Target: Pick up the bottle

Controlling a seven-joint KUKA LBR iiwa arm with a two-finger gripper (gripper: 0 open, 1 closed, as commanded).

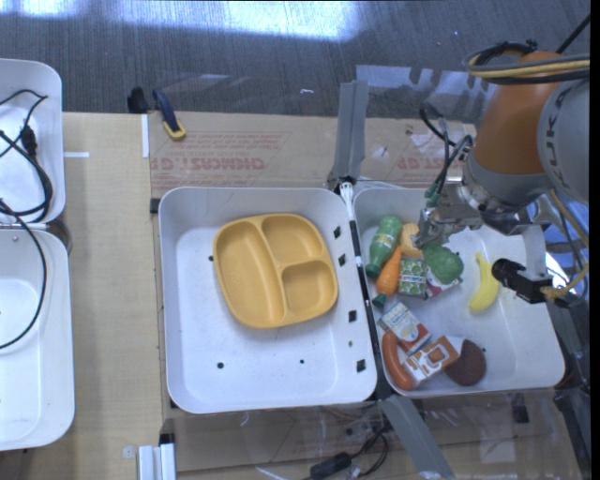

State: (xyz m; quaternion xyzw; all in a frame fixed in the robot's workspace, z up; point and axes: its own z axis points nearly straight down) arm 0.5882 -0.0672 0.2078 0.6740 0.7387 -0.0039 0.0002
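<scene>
A pale wooden surface [103, 281] fills the middle of the frame. Dark grey carpet [187, 47] runs along the top, with a bright light patch [281, 14] at upper center.

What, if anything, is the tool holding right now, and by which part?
Cannot be told: the tool hangs low over the toy food, right of the green plastic bottle, with no item visibly gripped.

Glossy green plastic bottle [383, 242]; matt yellow plastic tray [277, 270]; smooth white bins [187, 309].

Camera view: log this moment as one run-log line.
task: pick up bottle | tool: above right bin, over the toy food | bottle: green, lying in right bin, left of tool, not held | plate: yellow, left bin
</scene>
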